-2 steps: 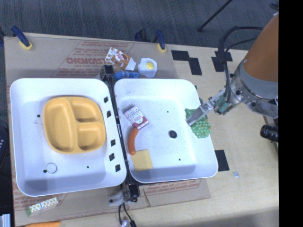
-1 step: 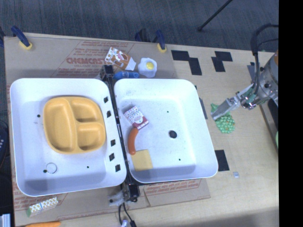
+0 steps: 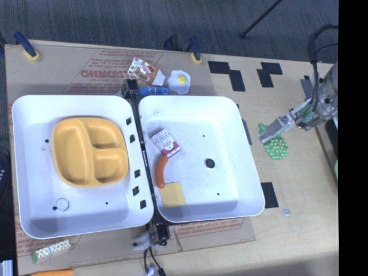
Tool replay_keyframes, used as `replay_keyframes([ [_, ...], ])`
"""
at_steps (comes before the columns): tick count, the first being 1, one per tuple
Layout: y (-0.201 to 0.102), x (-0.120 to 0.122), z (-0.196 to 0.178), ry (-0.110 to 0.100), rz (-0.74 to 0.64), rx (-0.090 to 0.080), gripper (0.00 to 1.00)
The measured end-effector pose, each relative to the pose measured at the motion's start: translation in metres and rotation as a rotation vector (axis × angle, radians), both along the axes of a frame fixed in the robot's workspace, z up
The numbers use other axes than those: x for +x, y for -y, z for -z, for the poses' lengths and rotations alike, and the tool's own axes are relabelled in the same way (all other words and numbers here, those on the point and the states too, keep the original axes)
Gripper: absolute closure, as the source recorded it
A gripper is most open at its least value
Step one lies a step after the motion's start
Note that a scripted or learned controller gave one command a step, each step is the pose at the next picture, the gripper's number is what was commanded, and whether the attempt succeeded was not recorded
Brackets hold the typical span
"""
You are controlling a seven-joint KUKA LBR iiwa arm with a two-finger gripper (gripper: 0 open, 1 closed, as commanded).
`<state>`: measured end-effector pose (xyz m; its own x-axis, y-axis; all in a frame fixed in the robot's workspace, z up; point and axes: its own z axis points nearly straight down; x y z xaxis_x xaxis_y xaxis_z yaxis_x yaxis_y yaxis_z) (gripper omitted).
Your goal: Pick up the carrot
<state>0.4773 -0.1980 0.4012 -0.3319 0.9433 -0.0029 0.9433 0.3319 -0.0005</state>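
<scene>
Bench surface [image 3: 299, 223], tan and marked with black squares, carries everything, and the right-hand shallow white plastic bin [image 3: 244, 154] serves as the landmark for the rest. Touching that bin along its left wall sits the left-hand shallow white plastic bin [image 3: 29, 171], and inside this second bin lies a yellow plastic divided plate [image 3: 89, 150], well apart from the shared wall. Well to the right of the landmark bin, over the bare bench, reaches the grey robot arm [image 3: 325, 102], and its two-finger gripper [image 3: 270, 132] hangs just beyond the bin's right rim, above a cluster of small green beads [image 3: 276, 148]; whether its fingers are spread or closed cannot be told, and nothing shows between them. Inside the landmark bin, against its near-left corner, rests a flat yellow square block [image 3: 172, 194]. The orange carrot [image 3: 161, 171], slim and slightly curved, lies on the bin's floor near its left wall, its lower end just beside the yellow block and its upper end touching or almost touching a small red-and-white carton [image 3: 164, 142]. Near the middle of the bin's floor sits a small dark round spot [image 3: 210, 164]. Behind the bin's far-left corner, on the bench, stand a white-and-yellow round object [image 3: 179, 81], a blue object [image 3: 152, 91] and a white-and-orange printed packet [image 3: 141, 69].
</scene>
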Motion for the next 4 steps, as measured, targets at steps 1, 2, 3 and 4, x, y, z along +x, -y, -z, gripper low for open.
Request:
replay_keyframes([
  [1, 0.0, 0.001, -0.011, 0.0, -0.006, -0.001, 1.0],
  [2, 0.0, 0.001, -0.021, 0.001, -0.012, -0.002, 1.0],
  [3, 0.0, 0.002, -0.032, 0.001, -0.018, -0.004, 1.0],
  [4, 0.0, 0.003, -0.042, 0.002, -0.025, -0.005, 1.0],
])
